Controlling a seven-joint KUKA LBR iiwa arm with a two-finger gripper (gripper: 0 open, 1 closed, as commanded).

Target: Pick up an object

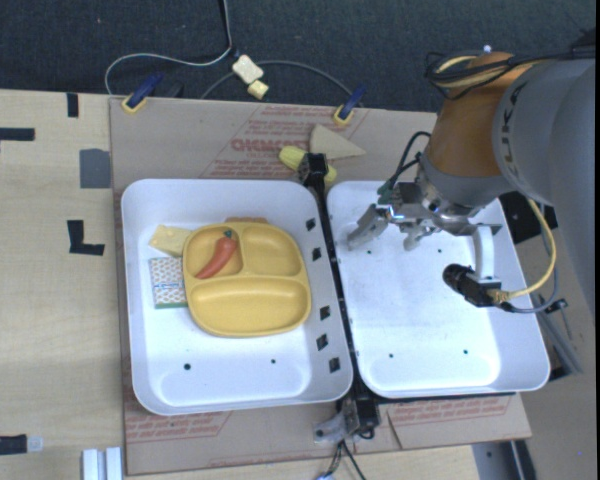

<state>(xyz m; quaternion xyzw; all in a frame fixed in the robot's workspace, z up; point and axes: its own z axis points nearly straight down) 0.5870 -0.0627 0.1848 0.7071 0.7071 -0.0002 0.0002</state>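
My end effector (392,226) hung over the right bin (430,358), fingers spread apart, gripping nothing. The red pepper (218,256) lay on the yellow plate (255,303) in the left bin (220,383). I judged I needed to cross over, then descend.

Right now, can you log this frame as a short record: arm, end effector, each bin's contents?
arm: reaches in from the right, above the right bin
end effector: over the right bin's upper left area, fingers spread, nothing between them
left bin: yellow divided plate with a red pepper in its upper left compartment; small patterned card and pale yellow piece beside the plate's left edge
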